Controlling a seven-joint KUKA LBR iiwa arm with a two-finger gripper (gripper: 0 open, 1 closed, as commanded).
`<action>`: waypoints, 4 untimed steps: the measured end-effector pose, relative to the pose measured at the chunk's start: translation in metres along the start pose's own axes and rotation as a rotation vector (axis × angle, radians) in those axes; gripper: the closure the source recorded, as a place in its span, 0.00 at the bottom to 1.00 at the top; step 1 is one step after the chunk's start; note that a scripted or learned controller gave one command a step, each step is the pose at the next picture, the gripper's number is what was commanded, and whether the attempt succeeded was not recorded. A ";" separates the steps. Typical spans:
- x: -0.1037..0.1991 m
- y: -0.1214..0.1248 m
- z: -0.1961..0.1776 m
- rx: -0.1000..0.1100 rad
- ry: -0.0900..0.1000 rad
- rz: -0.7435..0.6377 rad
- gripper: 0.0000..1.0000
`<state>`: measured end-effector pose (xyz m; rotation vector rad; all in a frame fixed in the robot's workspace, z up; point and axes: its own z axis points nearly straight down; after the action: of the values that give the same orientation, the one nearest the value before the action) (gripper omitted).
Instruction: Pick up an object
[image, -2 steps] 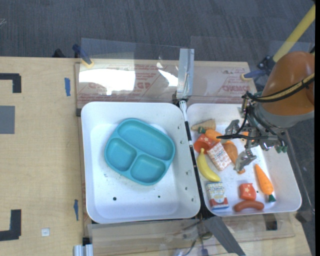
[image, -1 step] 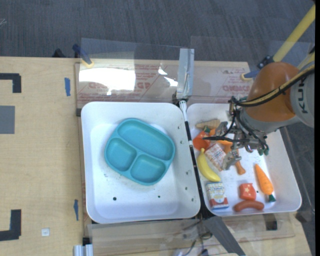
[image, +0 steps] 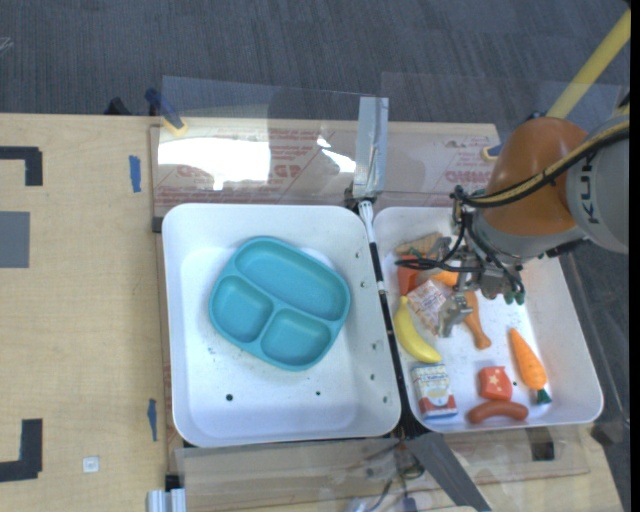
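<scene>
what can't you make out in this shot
- End effector: open or shut unclear in the camera view, lost against clutter.
- Items at the right bin far end: partly hidden under the arm.
- Carton label: too small to read.

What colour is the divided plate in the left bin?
The divided plate is teal blue all over, seen clearly in the camera view against the white left bin.

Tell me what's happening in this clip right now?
A KUKA arm reaches in from the right and hangs its gripper low over the right bin, among a clear packet, a banana and a carrot. Nearer the front lie a small carton, a red piece and a sausage. The left bin holds a blue divided plate. A grasp can't be confirmed.
</scene>
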<state>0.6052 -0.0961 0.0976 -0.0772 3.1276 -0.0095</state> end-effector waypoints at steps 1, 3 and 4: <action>-0.002 -0.007 0.000 -0.005 -0.002 0.099 0.00; -0.047 -0.005 0.006 -0.008 0.080 0.191 0.00; 0.036 -0.039 0.001 -0.003 -0.007 0.183 0.00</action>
<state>0.5708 -0.1367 0.0967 0.2079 3.1139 -0.0028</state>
